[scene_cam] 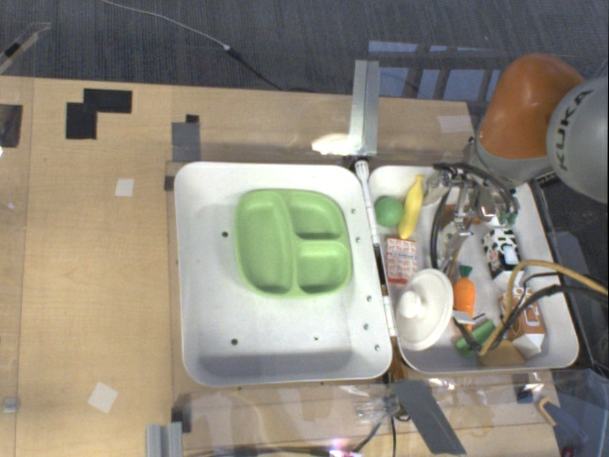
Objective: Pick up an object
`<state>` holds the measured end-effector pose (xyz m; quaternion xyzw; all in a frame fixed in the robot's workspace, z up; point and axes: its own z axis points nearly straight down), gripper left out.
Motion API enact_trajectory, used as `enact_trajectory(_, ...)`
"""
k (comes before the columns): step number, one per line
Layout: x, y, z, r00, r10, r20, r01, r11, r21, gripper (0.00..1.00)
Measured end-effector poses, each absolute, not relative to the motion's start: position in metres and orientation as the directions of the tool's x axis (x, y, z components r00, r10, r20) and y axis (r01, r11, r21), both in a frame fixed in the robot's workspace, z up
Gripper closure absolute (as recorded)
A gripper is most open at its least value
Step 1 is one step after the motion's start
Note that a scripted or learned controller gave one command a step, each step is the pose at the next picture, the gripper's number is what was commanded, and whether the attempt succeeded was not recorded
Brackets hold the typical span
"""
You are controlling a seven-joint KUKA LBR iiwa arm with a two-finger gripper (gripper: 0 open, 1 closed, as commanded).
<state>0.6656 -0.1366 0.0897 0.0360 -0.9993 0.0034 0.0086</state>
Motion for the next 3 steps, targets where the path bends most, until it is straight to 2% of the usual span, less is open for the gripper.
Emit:
enact_trajectory(1,0.6663,-0.0926,0.0897,-0.98,-0.201,0.011,-0.201,0.98,-0.008,0.0)
enact_trajectory(2,0.6672,-0.0952,0.0894,-0.977,-0.215,0.012,-0.215,0.977,-0.003,0.0)
enact_trajectory(3,0.6684,-0.0917,0.0893,-0.948,-0.318,0.006,-0.318,0.948,-0.006,0.0)
